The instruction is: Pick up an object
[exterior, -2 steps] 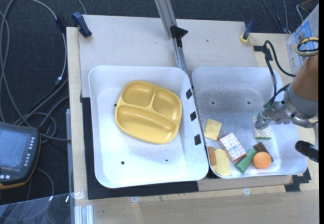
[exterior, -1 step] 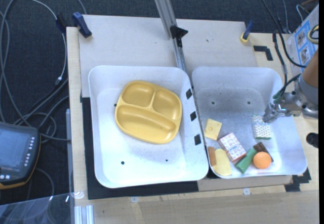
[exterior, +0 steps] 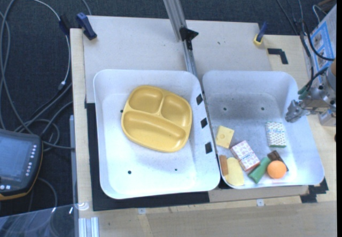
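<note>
My gripper [exterior: 295,109] hangs at the right bin's [exterior: 251,86] right wall, a little above and to the right of a white packet with green dots [exterior: 276,134]. Nothing shows in its grasp. Along the bin's front lie a yellow cheese wedge [exterior: 225,137], a red-and-white box [exterior: 245,155], a pale yellow piece [exterior: 234,172], a green block [exterior: 259,169], an orange ball [exterior: 276,169] and a small brown piece [exterior: 274,156].
The left bin [exterior: 115,171] holds a yellow divided plate [exterior: 157,118]. A metal post [exterior: 172,0] rises behind the divider between the bins. Cables and a dark handheld pendant [exterior: 16,163] lie left of the bench.
</note>
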`<state>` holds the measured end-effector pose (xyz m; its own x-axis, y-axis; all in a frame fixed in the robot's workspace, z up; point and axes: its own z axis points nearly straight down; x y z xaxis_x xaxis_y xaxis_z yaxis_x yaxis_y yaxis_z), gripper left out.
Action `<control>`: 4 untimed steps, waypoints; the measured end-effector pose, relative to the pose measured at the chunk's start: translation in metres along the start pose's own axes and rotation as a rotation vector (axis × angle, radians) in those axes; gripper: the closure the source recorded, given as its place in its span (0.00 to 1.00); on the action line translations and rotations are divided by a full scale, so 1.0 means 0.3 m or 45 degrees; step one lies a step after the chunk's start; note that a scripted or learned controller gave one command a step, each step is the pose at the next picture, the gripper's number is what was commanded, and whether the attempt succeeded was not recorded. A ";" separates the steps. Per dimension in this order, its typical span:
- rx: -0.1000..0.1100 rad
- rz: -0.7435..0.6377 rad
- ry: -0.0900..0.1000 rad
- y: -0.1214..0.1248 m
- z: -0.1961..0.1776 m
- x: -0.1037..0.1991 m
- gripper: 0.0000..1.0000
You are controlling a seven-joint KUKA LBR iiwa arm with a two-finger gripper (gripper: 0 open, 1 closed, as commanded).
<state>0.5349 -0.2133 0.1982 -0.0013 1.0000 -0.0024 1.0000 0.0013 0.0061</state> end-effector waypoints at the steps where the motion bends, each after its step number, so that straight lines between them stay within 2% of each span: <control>1: -0.004 -0.002 -0.001 0.016 -0.212 0.014 1.00; 2: 0.008 -0.006 0.006 0.056 -0.176 0.169 1.00; 4: 0.007 -0.009 0.008 0.057 -0.186 0.536 1.00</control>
<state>0.5515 -0.0524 0.2536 -0.0080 1.0000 0.0035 1.0000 0.0080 0.0002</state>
